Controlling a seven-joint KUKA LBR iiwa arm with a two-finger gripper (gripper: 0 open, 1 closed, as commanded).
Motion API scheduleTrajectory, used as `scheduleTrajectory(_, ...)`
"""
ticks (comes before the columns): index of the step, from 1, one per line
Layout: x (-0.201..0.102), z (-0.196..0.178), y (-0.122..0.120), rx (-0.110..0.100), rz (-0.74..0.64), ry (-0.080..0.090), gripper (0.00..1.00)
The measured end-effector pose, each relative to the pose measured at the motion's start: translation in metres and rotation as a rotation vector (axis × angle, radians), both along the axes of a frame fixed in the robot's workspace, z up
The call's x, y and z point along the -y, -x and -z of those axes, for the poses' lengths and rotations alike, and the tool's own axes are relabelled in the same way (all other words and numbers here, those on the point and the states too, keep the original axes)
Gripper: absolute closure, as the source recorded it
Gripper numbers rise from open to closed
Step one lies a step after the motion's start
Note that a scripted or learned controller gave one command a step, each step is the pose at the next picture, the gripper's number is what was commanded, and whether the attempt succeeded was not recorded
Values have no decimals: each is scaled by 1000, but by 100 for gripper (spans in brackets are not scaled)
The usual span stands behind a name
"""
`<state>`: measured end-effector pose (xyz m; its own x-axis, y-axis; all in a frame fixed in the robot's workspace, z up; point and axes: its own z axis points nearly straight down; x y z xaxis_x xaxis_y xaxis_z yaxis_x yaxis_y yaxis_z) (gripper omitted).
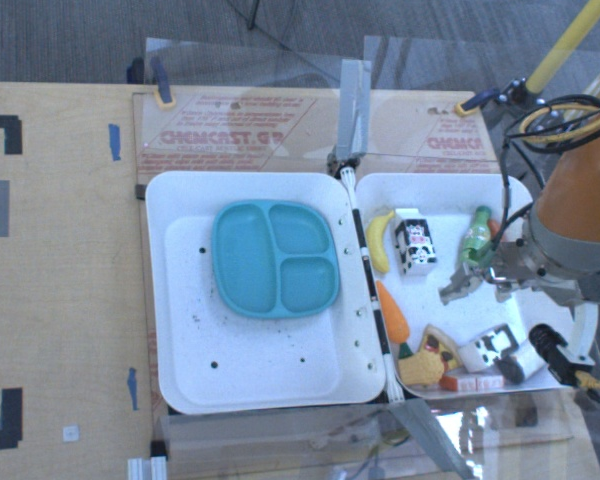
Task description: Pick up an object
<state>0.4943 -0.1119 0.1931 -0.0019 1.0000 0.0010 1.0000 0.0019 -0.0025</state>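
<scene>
Green bottle point(477, 234) stands out as the nearest candidate, lying in the right bin point(450, 183) just beside the gripper point(470, 283); fingers look spread, nothing between them; bottle's long axis runs roughly up-down in view, slightly tilted, which end is the cap unclear; a good grasp would likely straddle it across the narrow width, clear of the bin wall

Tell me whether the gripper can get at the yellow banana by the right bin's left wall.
Probably yes: the yellow banana lies uncovered, with only the black-and-white carton close beside it. The gripper hovers over the same bin.
</scene>
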Motion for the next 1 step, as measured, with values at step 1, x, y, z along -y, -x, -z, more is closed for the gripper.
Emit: scheduleTrajectory(1, 9, 29, -79, 4, 18, 1, 0)
